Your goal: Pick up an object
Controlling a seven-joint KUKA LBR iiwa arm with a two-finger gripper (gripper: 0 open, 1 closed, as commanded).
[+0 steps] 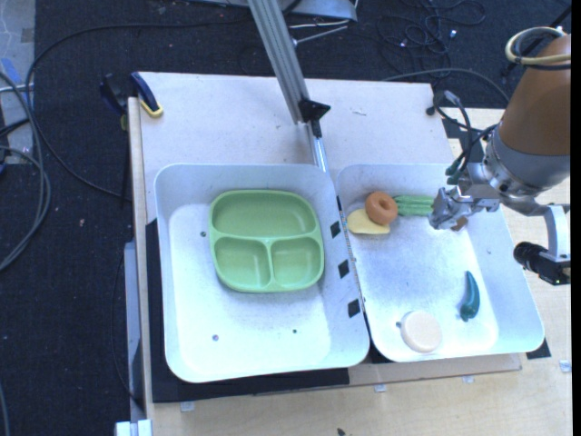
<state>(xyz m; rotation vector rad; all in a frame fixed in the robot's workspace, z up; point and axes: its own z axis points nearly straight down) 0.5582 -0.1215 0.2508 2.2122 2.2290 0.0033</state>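
Camera view: the claw [448, 213] hangs low over the right bin [508, 330], near its upper right side, and whether it is open or closed cannot be told from here. Just left of it lies a green bean pod [413, 205], and beyond that an orange-brown doughnut [381, 208] touching a pale yellow piece [368, 224]. Toward the near side of the same bin lie a teal pepper [468, 296] and a cream round disc [421, 331]. The left bin [182, 334] holds a green divided plate [267, 240].
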